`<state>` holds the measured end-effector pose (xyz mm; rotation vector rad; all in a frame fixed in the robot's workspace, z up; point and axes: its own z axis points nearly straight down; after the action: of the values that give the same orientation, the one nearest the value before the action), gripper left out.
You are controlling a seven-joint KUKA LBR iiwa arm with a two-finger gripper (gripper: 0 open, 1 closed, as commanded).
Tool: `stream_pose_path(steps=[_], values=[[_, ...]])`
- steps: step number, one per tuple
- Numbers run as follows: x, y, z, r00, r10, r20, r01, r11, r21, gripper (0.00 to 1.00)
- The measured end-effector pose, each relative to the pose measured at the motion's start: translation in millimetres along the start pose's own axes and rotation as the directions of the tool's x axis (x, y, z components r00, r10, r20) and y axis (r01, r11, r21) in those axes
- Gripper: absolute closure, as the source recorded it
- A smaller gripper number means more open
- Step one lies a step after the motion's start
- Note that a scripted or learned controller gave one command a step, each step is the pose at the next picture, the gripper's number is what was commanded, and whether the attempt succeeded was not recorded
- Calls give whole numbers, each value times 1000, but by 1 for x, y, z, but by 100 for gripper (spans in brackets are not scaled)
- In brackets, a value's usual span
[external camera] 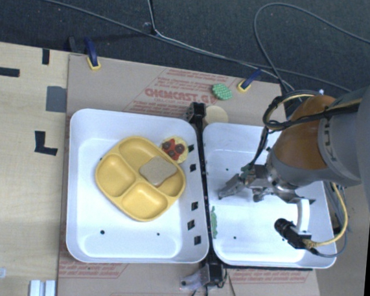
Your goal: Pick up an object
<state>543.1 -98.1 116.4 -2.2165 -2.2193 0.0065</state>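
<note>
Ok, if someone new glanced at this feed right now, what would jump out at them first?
Probably the yellow divided tray lying in the left bin, with a tan square piece resting on it and a small red-and-dark item at its upper right edge. Next, the grey-and-orange arm over the right bin, its gripper low near that bin's left side.

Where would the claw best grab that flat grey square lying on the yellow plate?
Probably by two opposite edges of the grey square, coming straight down from above. It lies flat in a compartment of the yellow plate, so only its thin sides offer a hold, and the plate's ridges crowd any sideways approach.
</note>
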Motion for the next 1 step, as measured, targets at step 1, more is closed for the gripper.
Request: stream_pose_path(steps=[1], values=[[0,1,-13,1000,-1,0,1,1000,-3,100]])
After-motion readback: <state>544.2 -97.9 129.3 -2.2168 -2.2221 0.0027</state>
